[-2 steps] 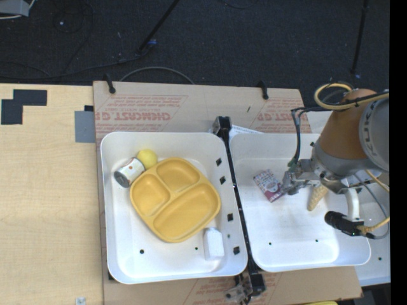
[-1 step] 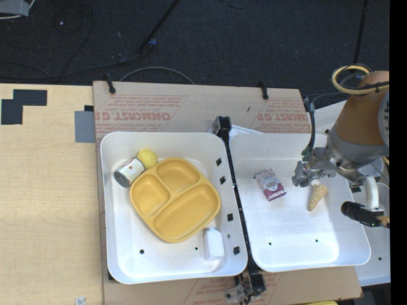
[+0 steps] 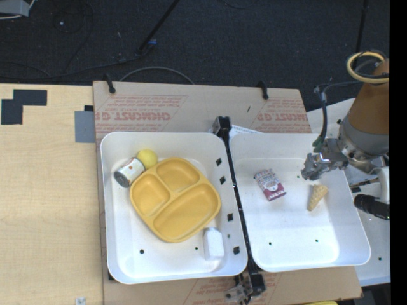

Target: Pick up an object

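Over the right bin [image 3: 356, 246] my claw [image 3: 314, 169] hovers, grip unreadable from up here; a cone-shaped piece [image 3: 317, 197] lies just below it, a small red-and-white packet [image 3: 269, 184] nearby.

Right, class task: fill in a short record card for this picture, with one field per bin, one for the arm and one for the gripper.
left bin: yellow divided plate, small can, yellow ball, white block
right bin: red and white packet, tan cone
arm: reaches in from the right, over the right bin's far right corner
gripper: just above the tan cone; grip state unclear
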{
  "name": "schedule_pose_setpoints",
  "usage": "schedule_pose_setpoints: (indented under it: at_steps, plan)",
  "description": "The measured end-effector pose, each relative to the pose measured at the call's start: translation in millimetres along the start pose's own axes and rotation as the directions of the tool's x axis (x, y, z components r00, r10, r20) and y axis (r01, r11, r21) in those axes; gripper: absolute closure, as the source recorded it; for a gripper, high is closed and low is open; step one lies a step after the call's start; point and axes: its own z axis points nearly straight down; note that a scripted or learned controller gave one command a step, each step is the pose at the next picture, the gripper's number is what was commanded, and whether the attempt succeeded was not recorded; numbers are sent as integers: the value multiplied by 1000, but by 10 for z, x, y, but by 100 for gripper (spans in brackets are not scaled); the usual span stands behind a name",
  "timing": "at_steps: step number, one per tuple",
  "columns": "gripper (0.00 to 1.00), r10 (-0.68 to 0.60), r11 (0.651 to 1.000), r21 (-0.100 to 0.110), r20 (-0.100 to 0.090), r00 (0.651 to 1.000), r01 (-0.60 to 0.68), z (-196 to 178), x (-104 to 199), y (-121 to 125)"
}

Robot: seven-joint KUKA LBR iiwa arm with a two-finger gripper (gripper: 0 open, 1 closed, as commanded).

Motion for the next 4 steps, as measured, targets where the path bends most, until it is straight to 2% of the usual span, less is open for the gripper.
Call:
schedule_pose_setpoints:
  at_steps: [1, 2, 3, 4]
  plan:
    - [100, -1, 1000, 0, 0, 1000, 1, -299, -7, 7]
    - [100, -3, 1000, 7, -3, 1000, 3, -173, 513, -78]
    - [100, -2, 1000, 6, -2, 1000, 2, -230, 997, -182]
    - [100, -3, 1000, 8, -3, 1000, 3, -114, 1533, -147]
